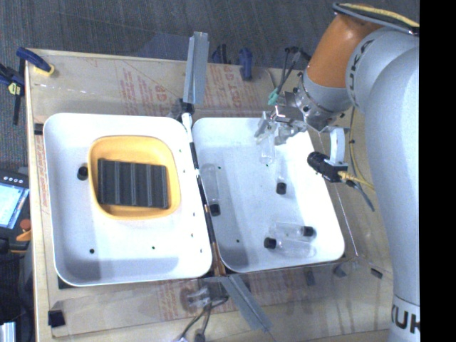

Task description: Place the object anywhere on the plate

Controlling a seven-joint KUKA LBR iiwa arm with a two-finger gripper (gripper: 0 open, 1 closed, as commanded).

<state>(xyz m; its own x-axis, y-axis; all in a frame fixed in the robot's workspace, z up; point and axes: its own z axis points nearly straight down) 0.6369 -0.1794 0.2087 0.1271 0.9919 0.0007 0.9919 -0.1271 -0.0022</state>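
The pincer [274, 128] is seen over the far edge of the right bin [324, 219], hanging from the grey arm [385, 98] with its orange band. Whether it is spread or pressed together cannot be told, since it is small and lost among cables and glare, and nothing can be made out as held by it.

The object to be moved is judged to be one of the clear plastic pieces in the right bin. One, a clear tube with a dark cap [293, 231], lies near the front edge; another clear piece [209, 180] lies along the left wall. Such pieces are expected to be light, stiff and rather slippery, and apt to roll, so a hold across the middle of the body is advised rather than at the cap. Their outlines are faint against the white floor, and true shape is hard to judge.

The plate [135, 148], yellow-rimmed with a dark ribbed insert, sits in the left bin [64, 241], well apart from the pieces. Small dark bits [281, 187] in the right bin cannot be identified.
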